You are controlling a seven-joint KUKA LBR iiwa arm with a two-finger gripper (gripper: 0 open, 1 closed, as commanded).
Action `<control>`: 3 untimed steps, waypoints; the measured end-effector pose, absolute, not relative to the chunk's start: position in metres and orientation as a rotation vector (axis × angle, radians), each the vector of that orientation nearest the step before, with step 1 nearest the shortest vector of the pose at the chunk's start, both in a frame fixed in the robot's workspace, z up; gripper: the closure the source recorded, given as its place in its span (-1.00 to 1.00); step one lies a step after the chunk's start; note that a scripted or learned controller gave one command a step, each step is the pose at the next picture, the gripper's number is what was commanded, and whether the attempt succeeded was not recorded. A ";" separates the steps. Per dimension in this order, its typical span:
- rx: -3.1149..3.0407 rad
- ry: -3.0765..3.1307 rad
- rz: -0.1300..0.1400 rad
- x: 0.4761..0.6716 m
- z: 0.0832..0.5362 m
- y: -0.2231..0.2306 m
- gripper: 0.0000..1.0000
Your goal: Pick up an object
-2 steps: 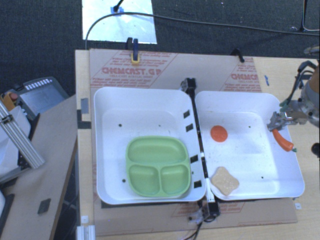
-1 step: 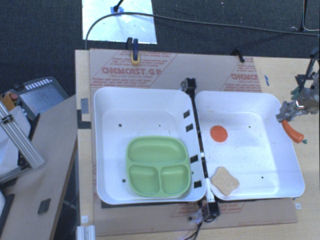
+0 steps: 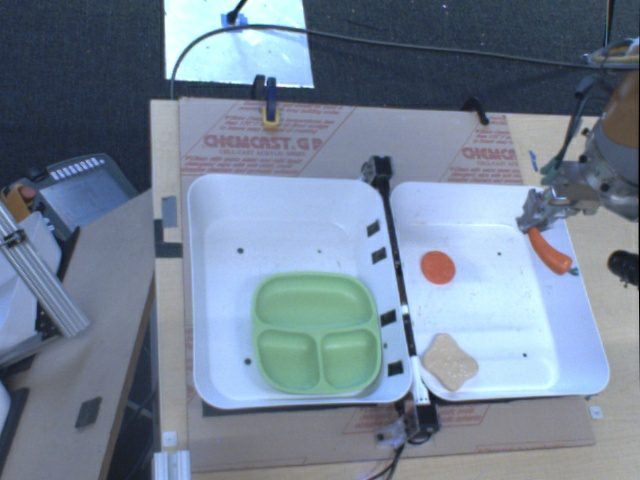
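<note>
An orange carrot (image 3: 552, 251) with a green tip lies slanted against the right wall of the right bin (image 3: 500, 383). My gripper (image 3: 534, 218) hangs at the carrot's upper end, reaching in from the right, and the two meet there in the view. A round red-orange disc (image 3: 437, 267) rests near the middle of the right bin. A tan bread-like piece (image 3: 450, 363) sits in that bin's front left corner. The left bin (image 3: 215, 268) holds a green divided plate (image 3: 318, 333) in its front half.
A black divider (image 3: 392, 278) runs between the two bins. The bench's cardboard sheet (image 3: 330, 138) extends behind them. A cable (image 3: 420, 46) crosses the dark floor at the back. Grey equipment (image 3: 60, 218) stands at the left.
</note>
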State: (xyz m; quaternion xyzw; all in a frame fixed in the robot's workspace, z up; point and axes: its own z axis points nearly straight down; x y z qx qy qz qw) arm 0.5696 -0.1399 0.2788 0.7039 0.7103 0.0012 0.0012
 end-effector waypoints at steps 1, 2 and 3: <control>2.209 2.231 0.005 0.587 0.278 -0.082 1.00; 2.209 2.231 0.005 0.601 0.277 -0.029 1.00; 2.211 2.230 0.005 0.613 0.271 0.015 1.00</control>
